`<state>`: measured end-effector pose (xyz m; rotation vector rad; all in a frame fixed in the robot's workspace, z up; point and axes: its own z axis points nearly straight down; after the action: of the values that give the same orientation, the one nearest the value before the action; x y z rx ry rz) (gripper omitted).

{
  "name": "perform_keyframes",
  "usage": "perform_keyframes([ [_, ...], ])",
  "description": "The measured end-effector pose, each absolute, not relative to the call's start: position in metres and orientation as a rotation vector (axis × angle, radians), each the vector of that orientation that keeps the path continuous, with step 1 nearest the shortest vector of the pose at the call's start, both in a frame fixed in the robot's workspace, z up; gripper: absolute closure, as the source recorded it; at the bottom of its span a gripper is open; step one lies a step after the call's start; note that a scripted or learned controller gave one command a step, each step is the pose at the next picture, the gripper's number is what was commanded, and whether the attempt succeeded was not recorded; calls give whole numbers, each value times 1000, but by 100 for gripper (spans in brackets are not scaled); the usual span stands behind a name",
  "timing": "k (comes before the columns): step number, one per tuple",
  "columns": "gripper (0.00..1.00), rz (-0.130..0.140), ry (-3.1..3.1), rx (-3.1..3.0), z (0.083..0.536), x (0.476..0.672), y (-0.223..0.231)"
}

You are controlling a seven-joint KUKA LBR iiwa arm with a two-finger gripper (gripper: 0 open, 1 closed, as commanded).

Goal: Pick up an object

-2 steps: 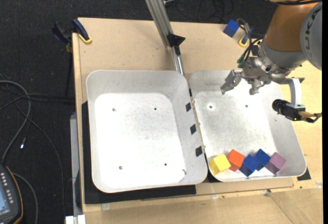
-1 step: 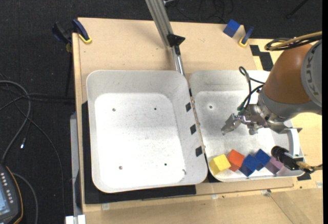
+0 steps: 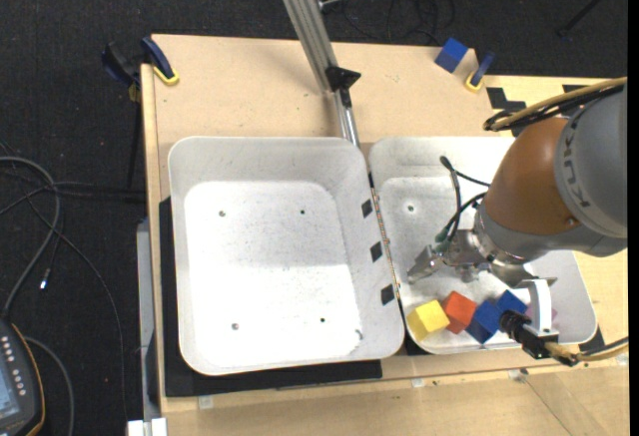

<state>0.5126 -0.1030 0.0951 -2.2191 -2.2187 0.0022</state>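
In the camera view, the grey arm with its orange band is seen reaching in from the right over the right bin (image 3: pixel 399 165). The gripper (image 3: pixel 439 259) is held low over the middle of that bin, its metal tip directed toward the divide between the two bins. Whether anything is clenched or released there cannot be told from this slant; nothing is seen caught in it.

The candidates for the pick are gathered at the near edge of the right bin. A yellow block (image 3: pixel 428 318) lies nearest the divide, an orange block (image 3: pixel 460 310) is set just beside it and appears to touch it, and a blue block (image 3: pixel 491 316) follows on the far side of the orange one, partly overlapped by the wrist hardware. The three are strung in a short row along the bin's near wall.

The relation that matters is this: the row lies toward the near rim from the gripper, close but not beneath it. The yellow block is judged the most reachable, since it is least covered and has a free side toward the divide. A shift toward the near rim would be called for before any descent.

The left bin (image 3: pixel 200 165) is seen alongside, and a separate blue block (image 3: pixel 452 53) rests on the bench (image 3: pixel 250 85) at the far edge, well apart from the arm.
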Motion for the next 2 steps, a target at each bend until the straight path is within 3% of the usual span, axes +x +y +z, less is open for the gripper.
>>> perform_keyframes([
  [1,0,-13,-2237,-2221,201,602,-81],
  [2,0,0,-2221,-2226,200,599,-101],
])
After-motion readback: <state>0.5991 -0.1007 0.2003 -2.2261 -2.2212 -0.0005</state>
